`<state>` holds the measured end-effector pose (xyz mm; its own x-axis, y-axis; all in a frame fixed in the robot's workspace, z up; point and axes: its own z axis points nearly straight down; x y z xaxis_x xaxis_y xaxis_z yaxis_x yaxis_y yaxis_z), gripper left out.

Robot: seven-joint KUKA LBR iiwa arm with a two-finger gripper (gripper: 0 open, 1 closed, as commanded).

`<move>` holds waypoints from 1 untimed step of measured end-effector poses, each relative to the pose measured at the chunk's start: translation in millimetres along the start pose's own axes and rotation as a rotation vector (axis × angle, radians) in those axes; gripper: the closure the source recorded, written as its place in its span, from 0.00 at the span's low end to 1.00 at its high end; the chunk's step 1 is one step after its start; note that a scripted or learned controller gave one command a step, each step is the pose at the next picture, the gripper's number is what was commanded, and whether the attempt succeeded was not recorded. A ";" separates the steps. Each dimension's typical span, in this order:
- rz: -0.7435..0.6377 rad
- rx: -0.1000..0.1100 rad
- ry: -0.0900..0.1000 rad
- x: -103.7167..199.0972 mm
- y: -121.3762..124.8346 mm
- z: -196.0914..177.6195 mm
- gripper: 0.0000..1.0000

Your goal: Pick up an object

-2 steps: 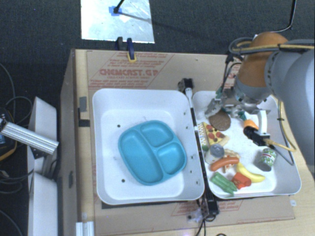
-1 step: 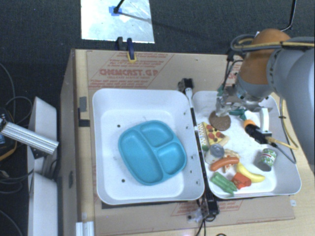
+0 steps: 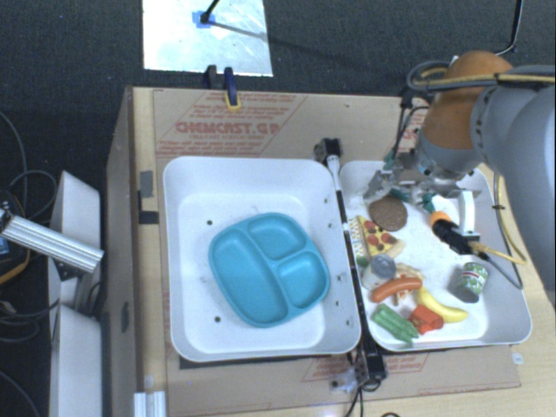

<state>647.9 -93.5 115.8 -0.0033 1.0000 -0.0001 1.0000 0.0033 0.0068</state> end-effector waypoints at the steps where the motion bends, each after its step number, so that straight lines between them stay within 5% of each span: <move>1: 0.001 0.013 0.003 -11.0 20.4 28.9 0.00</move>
